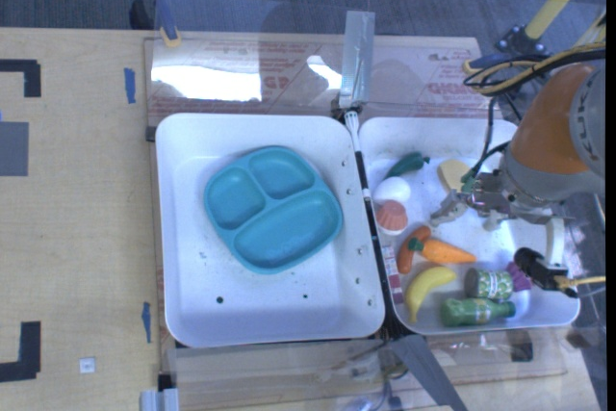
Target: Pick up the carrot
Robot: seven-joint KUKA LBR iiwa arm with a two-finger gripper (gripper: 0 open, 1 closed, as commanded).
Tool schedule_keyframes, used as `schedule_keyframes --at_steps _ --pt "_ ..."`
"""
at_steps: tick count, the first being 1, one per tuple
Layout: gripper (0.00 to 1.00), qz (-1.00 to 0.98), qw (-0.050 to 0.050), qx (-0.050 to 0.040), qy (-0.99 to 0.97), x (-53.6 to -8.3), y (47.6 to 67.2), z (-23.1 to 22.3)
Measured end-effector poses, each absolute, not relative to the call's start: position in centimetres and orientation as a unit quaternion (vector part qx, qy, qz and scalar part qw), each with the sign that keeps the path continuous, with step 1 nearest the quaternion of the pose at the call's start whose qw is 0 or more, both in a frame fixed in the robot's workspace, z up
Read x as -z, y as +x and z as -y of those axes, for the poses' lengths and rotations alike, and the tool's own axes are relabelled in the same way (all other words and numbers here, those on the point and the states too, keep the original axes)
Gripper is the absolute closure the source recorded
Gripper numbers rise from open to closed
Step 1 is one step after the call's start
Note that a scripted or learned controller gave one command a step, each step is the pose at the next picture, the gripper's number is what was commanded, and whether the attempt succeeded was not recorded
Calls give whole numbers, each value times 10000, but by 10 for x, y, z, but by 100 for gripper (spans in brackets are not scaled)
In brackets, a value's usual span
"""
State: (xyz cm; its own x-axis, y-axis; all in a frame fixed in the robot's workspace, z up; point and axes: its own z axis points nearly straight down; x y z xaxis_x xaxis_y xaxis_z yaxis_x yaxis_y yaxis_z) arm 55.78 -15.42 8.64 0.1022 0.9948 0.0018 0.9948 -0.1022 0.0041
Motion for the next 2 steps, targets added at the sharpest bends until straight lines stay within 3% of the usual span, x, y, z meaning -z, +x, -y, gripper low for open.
schedule_keyframes --at_steps 1,2 --pt "0 -8076 -13 -2 5897 -100 523 99" --pt "0 -7906 83 -25 6123 -89 484 103"
